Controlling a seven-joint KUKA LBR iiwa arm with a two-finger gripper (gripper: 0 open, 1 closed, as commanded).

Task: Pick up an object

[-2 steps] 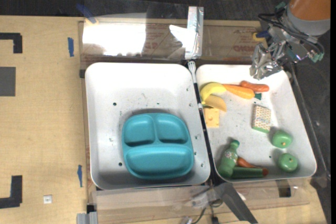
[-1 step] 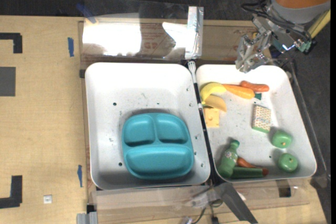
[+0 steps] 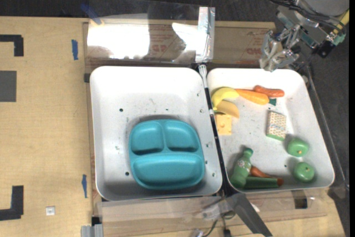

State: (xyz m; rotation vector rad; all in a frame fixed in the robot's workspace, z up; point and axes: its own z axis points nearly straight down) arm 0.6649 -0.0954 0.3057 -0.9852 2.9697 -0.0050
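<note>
My gripper [image 3: 277, 59] hangs above the far edge of the right bin [image 3: 319, 119], at its back right corner, below the orange-banded wrist. Its fingers look open, with nothing between them. In the right bin lie a yellow banana [image 3: 223, 95], an orange carrot [image 3: 252, 97] with a red piece [image 3: 270, 91] beside it, a yellow cheese wedge [image 3: 224, 125], a speckled cracker block [image 3: 276, 124], two green apples [image 3: 297, 147] [image 3: 304, 171], a green bottle [image 3: 241, 166] and a red and green vegetable [image 3: 263, 177]. All of them lie below and in front of the gripper.
The left bin [image 3: 111, 91] holds a teal divided plate [image 3: 165, 154] in its front half. A clear plastic sheet [image 3: 150, 36] with a foil strip stands behind the left bin. Cardboard with blue tape marks covers the bench to the left.
</note>
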